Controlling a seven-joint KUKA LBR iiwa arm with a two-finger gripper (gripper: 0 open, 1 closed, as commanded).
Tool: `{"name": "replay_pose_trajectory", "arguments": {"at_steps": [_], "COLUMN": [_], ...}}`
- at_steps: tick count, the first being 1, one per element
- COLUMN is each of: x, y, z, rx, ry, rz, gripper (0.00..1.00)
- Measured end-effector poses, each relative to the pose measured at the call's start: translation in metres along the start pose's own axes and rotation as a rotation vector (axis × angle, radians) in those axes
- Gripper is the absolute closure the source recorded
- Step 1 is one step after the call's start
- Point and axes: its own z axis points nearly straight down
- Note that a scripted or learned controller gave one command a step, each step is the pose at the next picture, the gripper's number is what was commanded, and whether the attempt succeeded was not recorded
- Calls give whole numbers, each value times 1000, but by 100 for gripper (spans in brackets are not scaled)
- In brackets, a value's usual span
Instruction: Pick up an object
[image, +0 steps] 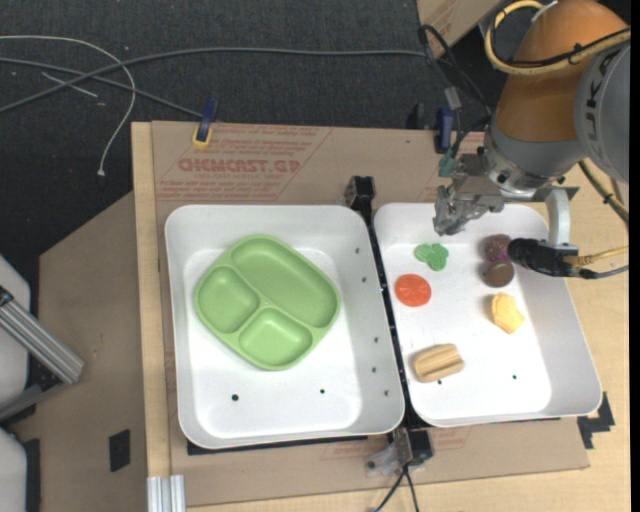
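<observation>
The right bin (560, 390) holds several small things: a green broccoli-like piece (432, 256), a round orange-red piece (413, 290), a dark brown-purple piece (497, 260), a yellow chunk (507, 313) and a tan bread roll (437, 362). My gripper (447, 222) hangs over the bin's far left part, just above and right of the green piece, pointing down. Nothing shows between its fingers, and their spacing is too small to make out.
The left bin (200, 400) holds a green divided plate (266, 300). A black clamp (359, 190) sits at the top of the seam between the bins. Cardboard lies under both bins, and blue clips (207, 120) mark its far edge.
</observation>
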Motion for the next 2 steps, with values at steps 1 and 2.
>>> {"name": "replay_pose_trajectory", "arguments": {"at_steps": [1, 2], "x": [43, 89], "y": [-23, -43], "z": [-4, 13], "rx": [-1, 1], "ry": [0, 0], "rz": [-1, -1], "gripper": [100, 100]}}
